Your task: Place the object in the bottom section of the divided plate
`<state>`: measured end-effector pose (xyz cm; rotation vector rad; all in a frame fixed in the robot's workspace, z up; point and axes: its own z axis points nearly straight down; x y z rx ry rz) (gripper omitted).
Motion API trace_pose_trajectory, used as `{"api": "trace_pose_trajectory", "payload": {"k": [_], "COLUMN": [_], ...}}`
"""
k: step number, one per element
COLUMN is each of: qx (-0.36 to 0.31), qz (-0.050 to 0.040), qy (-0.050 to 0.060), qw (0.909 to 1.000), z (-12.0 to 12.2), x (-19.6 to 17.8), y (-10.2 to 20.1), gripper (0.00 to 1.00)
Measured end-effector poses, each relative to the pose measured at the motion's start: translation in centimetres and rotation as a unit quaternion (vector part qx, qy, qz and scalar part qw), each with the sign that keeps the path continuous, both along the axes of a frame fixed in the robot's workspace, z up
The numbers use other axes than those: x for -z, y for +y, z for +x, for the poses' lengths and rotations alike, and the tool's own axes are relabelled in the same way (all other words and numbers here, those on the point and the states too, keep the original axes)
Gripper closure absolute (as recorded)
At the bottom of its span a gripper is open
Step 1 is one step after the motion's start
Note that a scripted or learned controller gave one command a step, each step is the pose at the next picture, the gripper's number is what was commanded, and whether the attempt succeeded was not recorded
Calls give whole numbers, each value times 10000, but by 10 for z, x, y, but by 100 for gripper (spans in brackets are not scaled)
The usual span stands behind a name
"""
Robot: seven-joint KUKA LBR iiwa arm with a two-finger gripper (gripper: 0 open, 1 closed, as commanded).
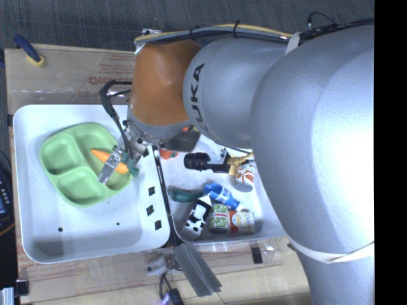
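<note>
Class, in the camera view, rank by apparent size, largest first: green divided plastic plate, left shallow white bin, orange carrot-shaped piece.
1. left shallow white bin
2. green divided plastic plate
3. orange carrot-shaped piece

we find the divided plate [73, 164] to be smooth green plastic with a soft, even sheen. the carrot-shaped object [100, 153] on it looks like smooth orange plastic, semi-matt. the left bin [38, 234] and the right bin [187, 180] appear to be white moulded plastic, glossy enough to carry pale reflections. the arm's grey shell [305, 107] is smooth with a satin finish. its orange band [159, 81] is glossier and shows a highlight. the bench top [70, 75] reads as matt brown board, printed. the small can [232, 221] has a glossy printed label. the floor [95, 5] looks dark, ribbed and matt, like carpet.
</note>
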<state>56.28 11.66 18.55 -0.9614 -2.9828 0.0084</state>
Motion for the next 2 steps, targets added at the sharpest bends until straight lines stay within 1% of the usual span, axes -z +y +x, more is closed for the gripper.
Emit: {"api": "trace_pose_trajectory", "payload": {"k": [1,2], "qx": [2819,4297], "qz": [-29,-44], "qy": [-1,-8], "qw": [9594,9029], "z": [-20,14], "x": [-12,38], "y": [3,38], "gripper": [0,0]}}
